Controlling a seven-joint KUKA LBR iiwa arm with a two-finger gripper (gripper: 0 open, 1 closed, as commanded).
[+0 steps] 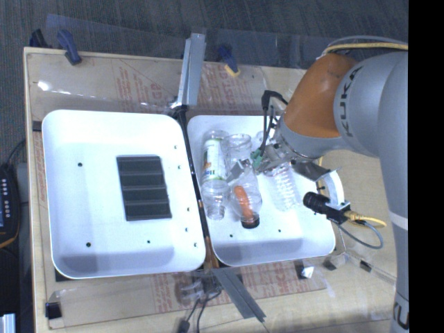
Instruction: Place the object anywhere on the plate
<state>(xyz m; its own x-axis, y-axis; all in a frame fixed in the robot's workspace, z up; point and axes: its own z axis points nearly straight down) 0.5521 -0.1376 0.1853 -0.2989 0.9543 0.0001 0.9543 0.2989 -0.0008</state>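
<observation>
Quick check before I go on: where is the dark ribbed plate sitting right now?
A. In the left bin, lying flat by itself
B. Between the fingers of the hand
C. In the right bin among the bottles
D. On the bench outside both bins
A. The dark ribbed plate lies flat on the floor of the left bin, while the clear bottles are clustered in the right bin under the arm.

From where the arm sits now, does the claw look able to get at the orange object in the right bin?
Probably yes. The claw hangs over the right bin, just up and right of the orange object. Clear plastic bottles crowd it on both sides, so a clean grip looks doubtful.
</observation>
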